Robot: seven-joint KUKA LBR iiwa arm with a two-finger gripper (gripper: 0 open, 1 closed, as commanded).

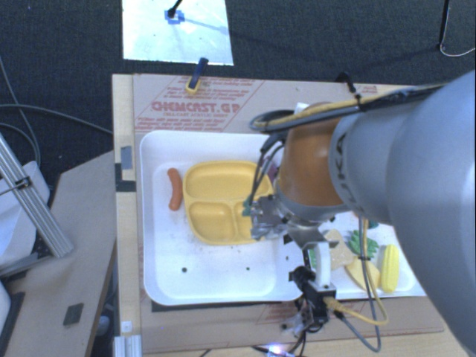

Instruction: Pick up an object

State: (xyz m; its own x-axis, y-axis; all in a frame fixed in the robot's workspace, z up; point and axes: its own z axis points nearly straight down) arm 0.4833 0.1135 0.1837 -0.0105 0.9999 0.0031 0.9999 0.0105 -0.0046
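A yellow divided plate (216, 199) lies in the left white bin (216, 285), with an orange sausage (175, 188) just to its left. My gripper (257, 220) hangs low over the plate's right edge, under the arm's orange band (312, 169). The bulky grey arm hides its tip from above. In the right bin (405, 290) sit a yellow corn cob (388, 266), a green leafy piece (364, 242), a pale yellow wedge (357, 275) and a beige piece (335, 257), partly covered by the arm.
The ridge between the two bins runs just right of my gripper. A cardboard sheet (197, 103) lies behind the bins with a small blue and yellow item (196, 76) on it. Cables (349, 314) dangle at the front edge.
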